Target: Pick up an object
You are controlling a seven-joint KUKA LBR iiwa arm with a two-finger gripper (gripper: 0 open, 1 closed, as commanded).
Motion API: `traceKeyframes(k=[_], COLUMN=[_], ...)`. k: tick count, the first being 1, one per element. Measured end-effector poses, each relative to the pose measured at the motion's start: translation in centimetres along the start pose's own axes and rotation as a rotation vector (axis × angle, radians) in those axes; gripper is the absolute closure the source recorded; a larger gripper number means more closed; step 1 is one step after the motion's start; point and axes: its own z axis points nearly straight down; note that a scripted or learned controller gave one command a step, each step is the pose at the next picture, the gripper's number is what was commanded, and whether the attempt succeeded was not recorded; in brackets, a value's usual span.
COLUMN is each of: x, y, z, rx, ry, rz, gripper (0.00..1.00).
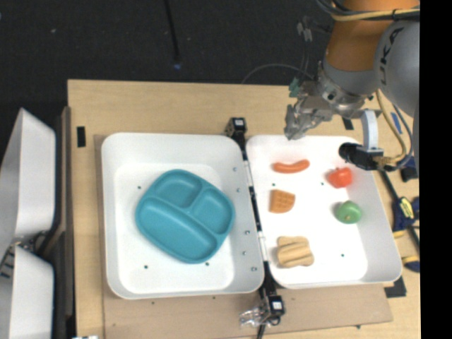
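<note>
My gripper [295,127] hangs over the far edge of the right bin [378,256], with nothing seen between its fingers. Just in front of it lies an orange-red hot dog [291,166]. A waffle piece [282,201] sits below that, and a tan bread piece [294,251] lies nearer the bin's front. To the right are a red pepper-like piece [340,177] and a green apple-like piece [347,212].
The left bin [120,274] holds a teal divided plate [185,215]. A black clip [235,126] sits at the far end of the seam between the bins. White boxes [28,189] stand at the bench's left.
</note>
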Motion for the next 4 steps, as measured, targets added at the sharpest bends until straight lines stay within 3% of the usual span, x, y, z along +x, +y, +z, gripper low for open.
traceKeyframes(k=[3,4], x=[14.1,15.4], y=[-0.3,0.7], z=[2.2,3.3], rx=[0.003,-0.001], ry=[0.000,-0.002], rz=[0.000,0.003], gripper=[1.00,1.00])
